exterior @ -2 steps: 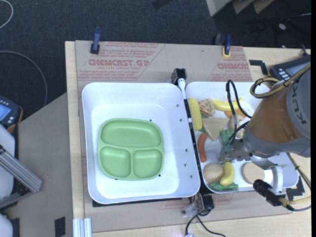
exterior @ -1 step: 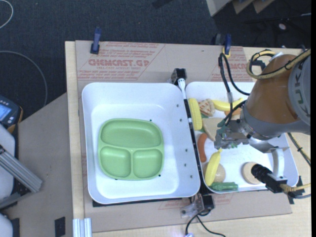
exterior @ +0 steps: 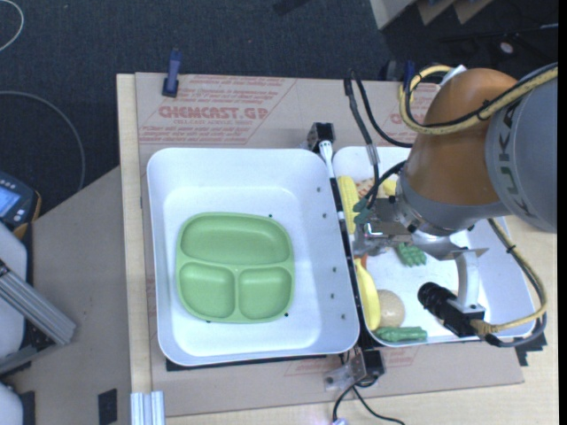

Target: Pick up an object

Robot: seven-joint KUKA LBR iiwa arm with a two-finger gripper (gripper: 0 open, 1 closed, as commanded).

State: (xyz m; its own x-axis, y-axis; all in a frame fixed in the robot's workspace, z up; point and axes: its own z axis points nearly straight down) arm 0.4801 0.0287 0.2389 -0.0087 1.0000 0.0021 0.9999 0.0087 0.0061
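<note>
We are hanging low over the right white bin (exterior: 523, 290), our gripper (exterior: 383, 228) hidden under the wrist so we cannot tell its state, with the small green ridged plastic toy (exterior: 411, 255) lying just right and nearer.

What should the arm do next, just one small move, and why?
Probably lower straight down into the right bin. The arm's wrist hangs over that bin, where small things lie: a green toy, a beige ball and a yellow piece. I see nothing held yet.
</note>
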